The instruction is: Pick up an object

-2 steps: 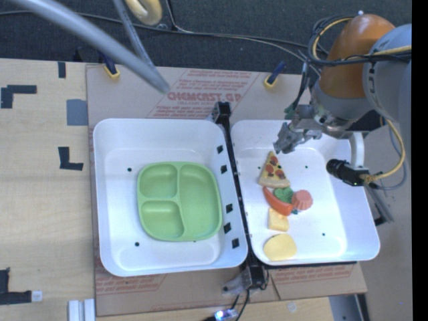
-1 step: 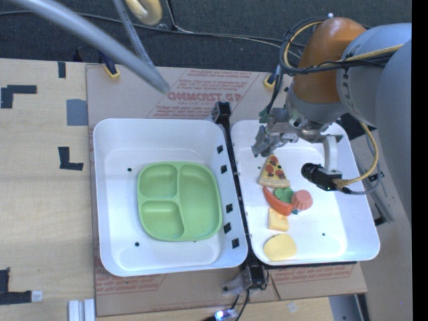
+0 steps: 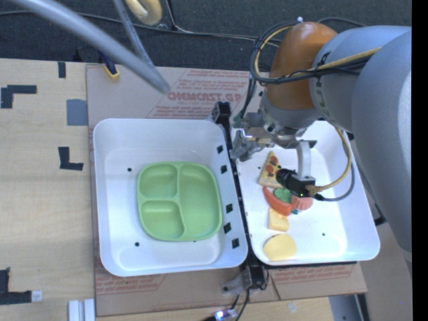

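Likely target: pizza-slice toy (image 3: 270,169), upper-left part of the right bin (image 3: 334,236), nr its inner wall. Long axis runs roughly top-to-bottom in frame w/ a slight lean: narrow end up, wider end down and a bit left.

Gripper (image 3: 244,144) sits just up-left of it, about over the shared edge betw the two bins. So the toy lies down-right of the gripper, close, and apart afaict. Gripper state: can't tell, wrist body blocks the view. No obj visibly in its grasp.

Next move IMO: short shift down-right into the right bin, then descend. Closing axis should cross the slice, i.e. roughly left-right in frame. Risk: bin wall is just beside the slice, little room on that side.

Same bin, going down the frame:
- red-and-green toy (image 3: 284,200), at or nearly touching the slice's lower end
- yellow block (image 3: 279,221)
- yellow round piece (image 3: 279,247) nr the bottom wall

Left bin (image 3: 114,152) holds a green divided plate (image 3: 200,206), roughly centre.
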Action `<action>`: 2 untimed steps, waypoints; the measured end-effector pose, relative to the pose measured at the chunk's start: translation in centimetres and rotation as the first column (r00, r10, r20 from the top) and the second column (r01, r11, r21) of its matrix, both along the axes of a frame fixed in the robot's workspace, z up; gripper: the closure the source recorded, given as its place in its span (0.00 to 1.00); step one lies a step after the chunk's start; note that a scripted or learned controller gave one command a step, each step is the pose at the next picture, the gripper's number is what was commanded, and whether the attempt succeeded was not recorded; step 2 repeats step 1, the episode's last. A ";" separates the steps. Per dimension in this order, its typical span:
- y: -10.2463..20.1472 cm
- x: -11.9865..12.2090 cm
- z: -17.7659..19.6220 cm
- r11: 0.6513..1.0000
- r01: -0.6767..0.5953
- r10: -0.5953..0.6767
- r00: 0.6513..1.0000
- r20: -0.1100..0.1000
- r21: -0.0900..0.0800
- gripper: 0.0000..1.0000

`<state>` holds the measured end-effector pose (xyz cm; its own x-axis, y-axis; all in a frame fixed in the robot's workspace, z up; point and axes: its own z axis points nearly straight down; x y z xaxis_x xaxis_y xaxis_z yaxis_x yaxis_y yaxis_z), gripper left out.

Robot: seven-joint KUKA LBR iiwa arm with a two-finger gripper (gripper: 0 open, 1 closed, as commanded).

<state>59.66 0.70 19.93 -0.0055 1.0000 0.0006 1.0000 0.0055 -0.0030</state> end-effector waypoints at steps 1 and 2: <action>5.3 -2.2 0.6 1.000 -0.002 0.002 1.000 0.000 0.001 1.00; 5.3 -2.2 0.6 1.000 -0.002 0.002 1.000 0.000 0.001 1.00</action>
